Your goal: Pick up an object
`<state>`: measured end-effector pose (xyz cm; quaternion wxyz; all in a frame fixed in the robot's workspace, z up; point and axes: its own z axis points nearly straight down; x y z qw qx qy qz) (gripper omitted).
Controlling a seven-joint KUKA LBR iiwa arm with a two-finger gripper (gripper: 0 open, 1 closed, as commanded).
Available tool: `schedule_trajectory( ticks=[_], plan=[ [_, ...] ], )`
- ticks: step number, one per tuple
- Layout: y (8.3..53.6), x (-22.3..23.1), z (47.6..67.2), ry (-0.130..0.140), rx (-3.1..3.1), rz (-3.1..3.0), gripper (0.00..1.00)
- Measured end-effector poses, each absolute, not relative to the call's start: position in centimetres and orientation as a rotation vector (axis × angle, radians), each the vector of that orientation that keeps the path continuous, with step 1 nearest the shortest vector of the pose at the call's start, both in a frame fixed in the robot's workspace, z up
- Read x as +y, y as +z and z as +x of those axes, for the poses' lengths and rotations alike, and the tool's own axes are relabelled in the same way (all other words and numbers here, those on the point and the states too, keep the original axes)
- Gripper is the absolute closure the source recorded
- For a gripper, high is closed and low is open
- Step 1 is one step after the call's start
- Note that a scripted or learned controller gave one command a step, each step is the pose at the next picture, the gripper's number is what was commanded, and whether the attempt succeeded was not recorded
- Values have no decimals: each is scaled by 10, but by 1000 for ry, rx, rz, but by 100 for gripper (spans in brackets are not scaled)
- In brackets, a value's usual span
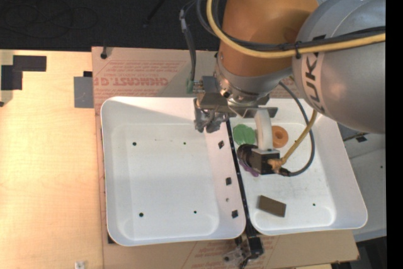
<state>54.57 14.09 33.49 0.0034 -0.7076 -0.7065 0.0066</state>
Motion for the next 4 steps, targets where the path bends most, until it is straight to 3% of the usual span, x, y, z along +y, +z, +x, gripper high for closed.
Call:
schedule_trajectory(
  ticks=[1, 2, 3, 4],
  plan=[
    [398, 101, 525, 1, -2219, -2224, 100],
    [319, 73, 477, 19, -2212, -2219, 100],
    [445, 80, 487, -15, -2228, -2224, 100],
    [437, 142, 482, 4, -2226, -2214, 100]
  ],
)
